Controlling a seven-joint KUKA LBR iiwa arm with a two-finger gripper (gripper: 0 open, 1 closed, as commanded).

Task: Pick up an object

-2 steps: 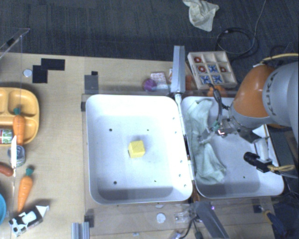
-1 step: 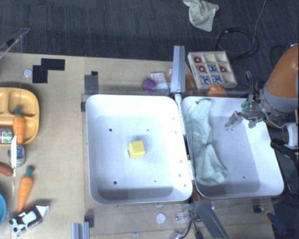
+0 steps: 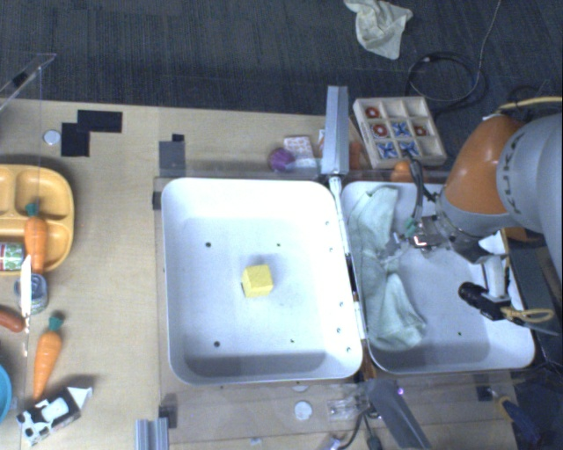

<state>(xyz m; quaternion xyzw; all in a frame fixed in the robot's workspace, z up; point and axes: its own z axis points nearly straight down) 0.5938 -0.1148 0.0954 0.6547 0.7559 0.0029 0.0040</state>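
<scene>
At the far left edge of the frame sits a yellow divided tray [image 3: 54, 200] with a toy carrot [image 3: 34, 242] lying in it. Below it, toward the lower left corner, a second toy carrot [image 3: 47, 350] lies on the wooden bench [image 3: 114, 290], and beneath that a small black-and-white cow figure [image 3: 53, 410]. A black L-shaped piece [image 3: 88, 128] rests on the bench in the upper left.

The left bin [image 3: 202, 352] takes up the middle of the frame. A small yellow block [image 3: 258, 281] lies on its floor a little below centre, well apart from every wall (nothing else is in there with it). Above the bin's upper right corner, on the bench, a purple ball-like item [image 3: 281, 159] sits just beside a pale packet [image 3: 299, 146].

The right bin [image 3: 493, 347] lies right of centre, touching the left bin along a shared edge. A crumpled whitish cloth [image 3: 385, 290] runs down its left side from the upper wall to near the lower wall. Above this bin a tic-tac-toe board [image 3: 398, 130] rests tilted. At the top of the frame a crumpled rag [image 3: 378, 25] lies on the dark floor.

The gripper [image 3: 412, 235] is low over the upper part of the cloth, its tip at or touching the folds; whether it is spread or closed cannot be told, since the wrist hides it. The grey arm with its orange band [image 3: 479, 180] enters from the right edge.
</scene>
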